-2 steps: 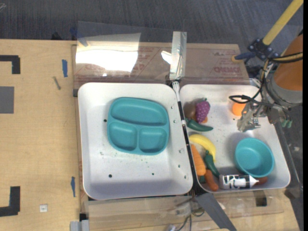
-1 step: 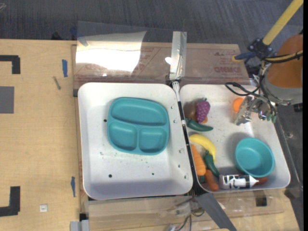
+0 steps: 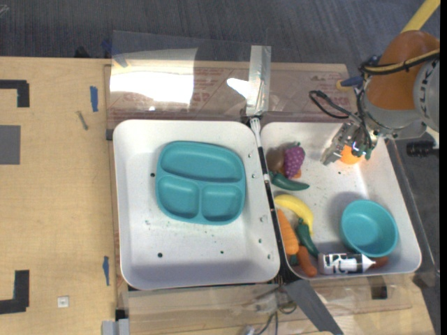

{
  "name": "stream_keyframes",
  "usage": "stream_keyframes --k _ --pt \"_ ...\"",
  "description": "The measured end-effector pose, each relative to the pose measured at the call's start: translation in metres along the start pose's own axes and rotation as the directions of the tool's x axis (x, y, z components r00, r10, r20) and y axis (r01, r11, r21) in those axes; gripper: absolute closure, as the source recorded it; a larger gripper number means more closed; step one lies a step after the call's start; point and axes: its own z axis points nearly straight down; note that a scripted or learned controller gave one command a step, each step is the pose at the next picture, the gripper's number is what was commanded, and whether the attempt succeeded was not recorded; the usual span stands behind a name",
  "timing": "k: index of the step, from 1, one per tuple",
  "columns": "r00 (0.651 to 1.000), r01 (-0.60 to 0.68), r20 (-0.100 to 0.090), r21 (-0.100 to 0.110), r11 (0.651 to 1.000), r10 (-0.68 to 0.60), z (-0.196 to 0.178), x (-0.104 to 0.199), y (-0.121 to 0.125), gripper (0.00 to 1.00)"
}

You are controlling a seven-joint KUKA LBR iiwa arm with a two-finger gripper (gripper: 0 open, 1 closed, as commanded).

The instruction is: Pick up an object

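My gripper (image 3: 347,149) hangs over the back of the right bin (image 3: 401,211), reaching in from the right. A small orange object (image 3: 348,155) sits between its fingers, and the gripper is shut on it. Along the bin's left wall lie purple grapes (image 3: 294,159), a green pepper (image 3: 289,182), a yellow banana (image 3: 296,207), an orange carrot (image 3: 288,235) and other small toy foods. A teal bowl (image 3: 368,227) stands at the front right, with a white bottle (image 3: 347,262) lying in front of it.
The left bin (image 3: 133,187) holds a teal divided plate (image 3: 201,181). A clear plastic sheet (image 3: 181,82) and a metal divider post (image 3: 259,82) stand behind the bins. Brown bench surface (image 3: 49,187) extends to the left.
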Motion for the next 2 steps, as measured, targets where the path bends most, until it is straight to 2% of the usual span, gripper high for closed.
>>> stream_keyframes --k 1,2 --pt "0.999 0.043 0.009 -0.004 0.999 -0.043 -0.138 0.036 0.031 1.0" --pt "0.923 0.384 -0.014 -0.001 0.923 -0.384 -0.004 0.091 0.001 1.0"
